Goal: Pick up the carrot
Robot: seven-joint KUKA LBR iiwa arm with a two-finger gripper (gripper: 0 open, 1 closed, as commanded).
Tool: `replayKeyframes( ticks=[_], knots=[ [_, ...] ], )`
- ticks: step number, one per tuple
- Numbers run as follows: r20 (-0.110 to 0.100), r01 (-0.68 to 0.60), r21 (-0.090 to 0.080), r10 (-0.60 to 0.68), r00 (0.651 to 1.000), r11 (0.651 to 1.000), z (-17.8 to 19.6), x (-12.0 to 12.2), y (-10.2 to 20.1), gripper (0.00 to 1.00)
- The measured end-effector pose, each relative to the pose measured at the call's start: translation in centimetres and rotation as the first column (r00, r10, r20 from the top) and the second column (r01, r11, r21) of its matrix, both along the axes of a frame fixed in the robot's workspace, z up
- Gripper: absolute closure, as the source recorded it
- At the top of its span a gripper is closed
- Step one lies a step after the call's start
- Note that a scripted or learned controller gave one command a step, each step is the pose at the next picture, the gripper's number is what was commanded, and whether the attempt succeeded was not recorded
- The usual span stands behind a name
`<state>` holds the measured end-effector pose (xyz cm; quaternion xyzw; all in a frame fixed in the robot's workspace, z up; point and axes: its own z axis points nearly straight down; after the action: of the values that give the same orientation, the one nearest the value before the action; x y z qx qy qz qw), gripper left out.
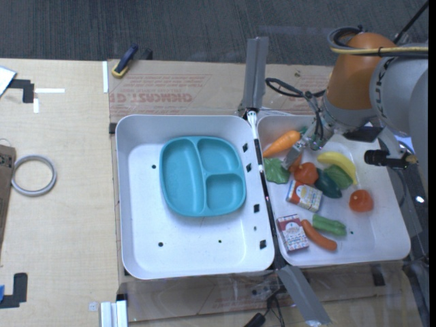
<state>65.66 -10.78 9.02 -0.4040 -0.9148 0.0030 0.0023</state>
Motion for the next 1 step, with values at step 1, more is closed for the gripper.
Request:
replayKeyframes(
  ticks=[1],
  knots=[
    [0.006, -0.182, 0.001, 0.182, 0.983, 0.983, 0.19, -0.22, 0.72, 0.0]
  ],
)
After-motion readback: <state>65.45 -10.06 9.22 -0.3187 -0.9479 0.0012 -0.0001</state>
